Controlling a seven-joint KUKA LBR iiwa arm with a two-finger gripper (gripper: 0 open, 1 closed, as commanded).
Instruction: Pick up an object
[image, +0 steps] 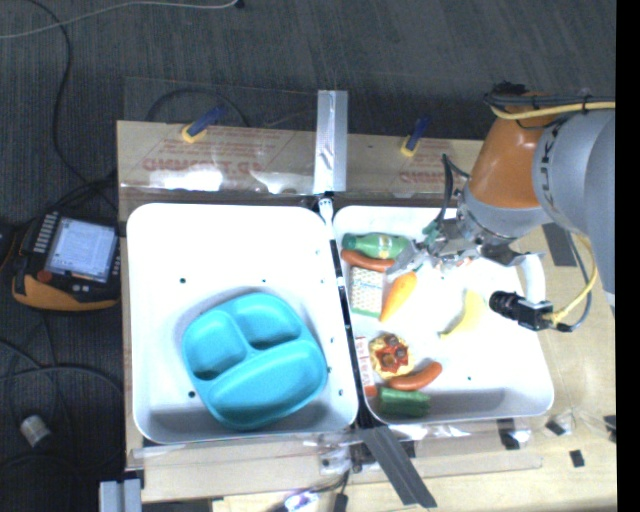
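Note:
My gripper (441, 247) hangs over the back of the right bin (520, 380), with the grey arm and its orange band reaching in from the right. Just below and left of it lies an orange carrot (398, 293). A green toy vegetable (376, 243) and a red sausage (366, 263) lie to its left at the bin's back left corner. A yellow banana (461, 313) lies below and right of the gripper. Nothing can be seen held in the gripper.
The right bin also holds a printed card (366, 292), a pizza slice (389, 352), another red sausage (416, 377) and a dark green piece (404, 401) near its front left. A blue divided plate (254, 355) lies in the left bin (160, 250).

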